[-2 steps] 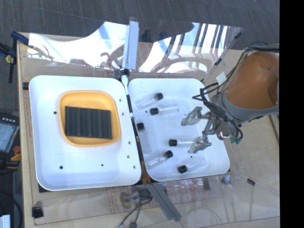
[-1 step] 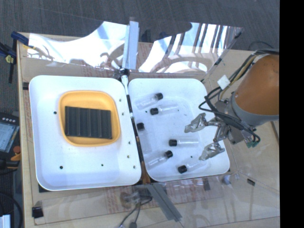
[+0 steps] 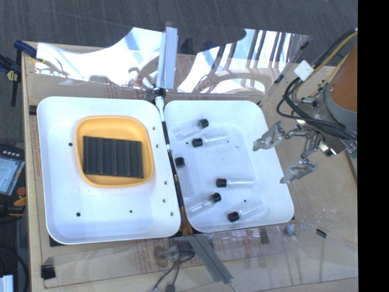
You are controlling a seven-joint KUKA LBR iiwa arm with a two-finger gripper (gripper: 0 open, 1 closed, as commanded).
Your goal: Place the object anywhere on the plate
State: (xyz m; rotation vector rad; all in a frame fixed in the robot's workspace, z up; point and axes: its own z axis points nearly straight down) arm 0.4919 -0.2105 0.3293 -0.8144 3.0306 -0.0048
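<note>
Fingers (image 3: 267,140) of my hand (image 3: 284,156) are spreading wide apart, with nothing sitting between them. I am hovering the hand at the right rim of the right bin (image 3: 267,117), one finger reaching over the bin's upper right part and the other finger near its right edge lower down. Dark cables (image 3: 298,105) are looping from my wrist toward the upper right.

Six clear tubes with black caps are lying in the right bin, all apart from my hand. One tube (image 3: 190,127) is lying near the top left, a second tube (image 3: 209,141) just below it, and a third tube (image 3: 183,172) is lying along the left wall. A fourth tube (image 3: 234,181) is lying right of centre, a fifth tube (image 3: 205,202) below it, and a sixth tube (image 3: 246,212) near the bottom right corner.

The left bin (image 3: 55,181) is holding the yellow plate (image 3: 112,128), which is carrying a dark ribbed insert (image 3: 113,156). Both bins are resting side by side on my worktop (image 3: 328,224).
</note>
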